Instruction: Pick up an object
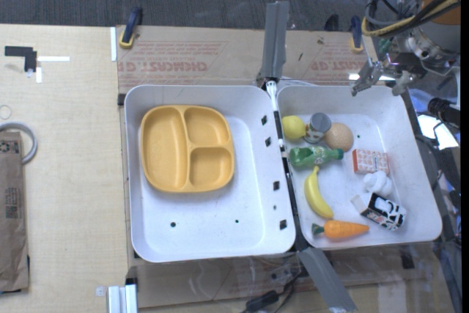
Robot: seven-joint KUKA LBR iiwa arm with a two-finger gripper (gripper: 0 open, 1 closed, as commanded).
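White bins (205,245) (fruit (317,194) right).

Plate (187,149) was mustard yellow, both bins (205,231) white; banana (317,194) and lemon (293,128) yellow, carrot (344,230) orange, bottle (314,155) green, cow toy (385,211) black-and-white.

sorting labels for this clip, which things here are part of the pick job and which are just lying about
Part of the job:
- gripper, over the right bin's far edge
- lemon
- green bottle
- banana
- carrot
- small red box

Just lying about:
- yellow divided plate, in the left bin
- brown paper bag, beside the bins
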